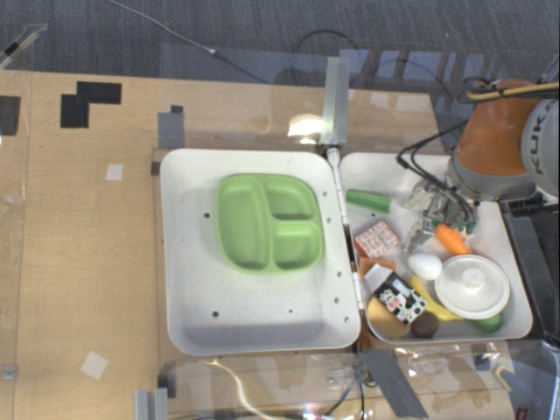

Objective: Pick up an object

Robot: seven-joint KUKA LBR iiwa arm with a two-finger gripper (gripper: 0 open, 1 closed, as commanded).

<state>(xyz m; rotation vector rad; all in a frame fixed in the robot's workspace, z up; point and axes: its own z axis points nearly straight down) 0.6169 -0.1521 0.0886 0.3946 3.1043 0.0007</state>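
My pincer [442, 220] hangs low in the right bin [516, 234], at about 3 o'clock in my view; I cannot tell its state. The orange carrot [452, 239] lies just beside it, toward 4 o'clock. Nearest me sit a brown ball [425, 325], a black-and-white patterned piece [402, 302], the white bowl [472, 286] and a white egg [425, 264]. Farther back are the red patterned box [377, 238] and a green stick [367, 200]. At 9 o'clock, the left bin [188, 252] holds a green divided plate [268, 222]. The tabletop [79, 234] lies beyond.
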